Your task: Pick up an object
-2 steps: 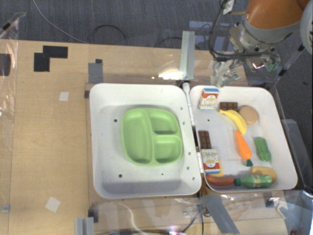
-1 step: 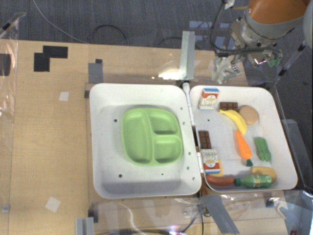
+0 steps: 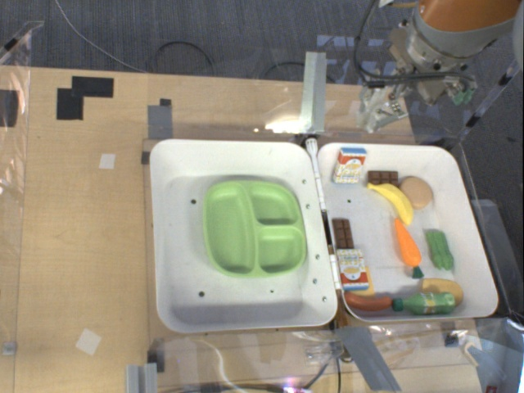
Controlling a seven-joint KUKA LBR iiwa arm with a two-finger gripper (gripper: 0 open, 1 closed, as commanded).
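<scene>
My gripper (image 3: 385,109) hangs above the back edge of the right bin (image 3: 467,182), beyond its far rim, open with nothing between its fingers. Below it in that bin lie a small carton (image 3: 350,164), a chocolate bar (image 3: 382,178), a banana (image 3: 395,201) and a beige bun (image 3: 416,191). Further forward are a carrot (image 3: 407,242), a green cucumber (image 3: 440,249), a second chocolate bar (image 3: 342,233) and another carton (image 3: 352,268). A sausage (image 3: 370,303), a green bottle (image 3: 424,304) and a yellow piece (image 3: 442,286) lie along the front wall.
The left bin (image 3: 176,195) holds a green divided tray (image 3: 254,226). A metal post (image 3: 314,88) stands behind the seam between the bins. Cables (image 3: 368,56) trail near the wrist. Bare bench (image 3: 74,219) extends to the left.
</scene>
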